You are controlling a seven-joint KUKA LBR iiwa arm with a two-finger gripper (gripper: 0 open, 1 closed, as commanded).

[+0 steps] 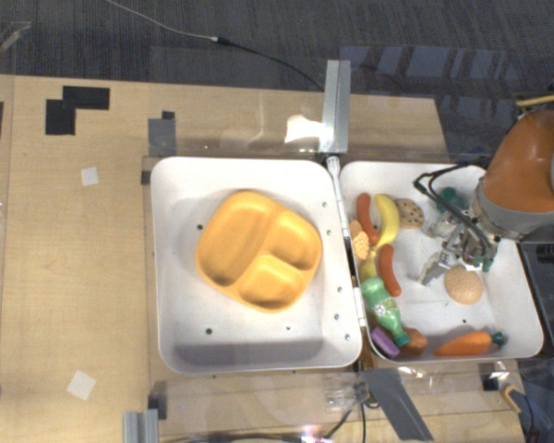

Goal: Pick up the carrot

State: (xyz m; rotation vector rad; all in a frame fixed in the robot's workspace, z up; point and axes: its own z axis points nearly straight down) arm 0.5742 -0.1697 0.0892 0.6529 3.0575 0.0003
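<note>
Carrot [465,343], orange with a green stem end, is lying flat below the gripper [440,267], apart from it; gripper is apparently hanging open, grasping nothing

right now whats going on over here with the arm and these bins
A KUKA arm reaches in from the right over the right bin, which holds toy food. Its claw hovers near a tan bread roll, holding nothing that can be seen. The carrot it is meant to pick up lies untouched along the bin's front edge. The left bin holds a yellow divided plate.
</note>
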